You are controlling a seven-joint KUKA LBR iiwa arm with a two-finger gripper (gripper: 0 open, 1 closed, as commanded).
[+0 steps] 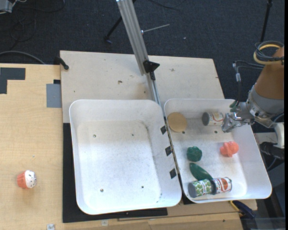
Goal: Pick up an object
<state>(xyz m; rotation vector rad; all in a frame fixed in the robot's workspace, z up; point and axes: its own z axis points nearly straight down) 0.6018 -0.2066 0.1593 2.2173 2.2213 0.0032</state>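
Observation:
My gripper [229, 123] hangs over the upper right part of the right bin [259, 176], below the orange-banded wrist [271, 83]. A small grey and tan cylinder [211, 118] lies just left of it, close to touching. An orange-red lump [229, 149] lies right below the gripper. Further left are a tan round disc [177, 122], a green ball [194, 153] and a dark green piece [199, 170]. A can with a green and red label [210, 186] lies on its side near the front wall.
The left bin [81, 128] sits beside the right one, with black clips along the shared wall. A slanted metal rail [137, 37] stands behind the bins. A red and white ball [26, 179] rests on the wooden bench at far left.

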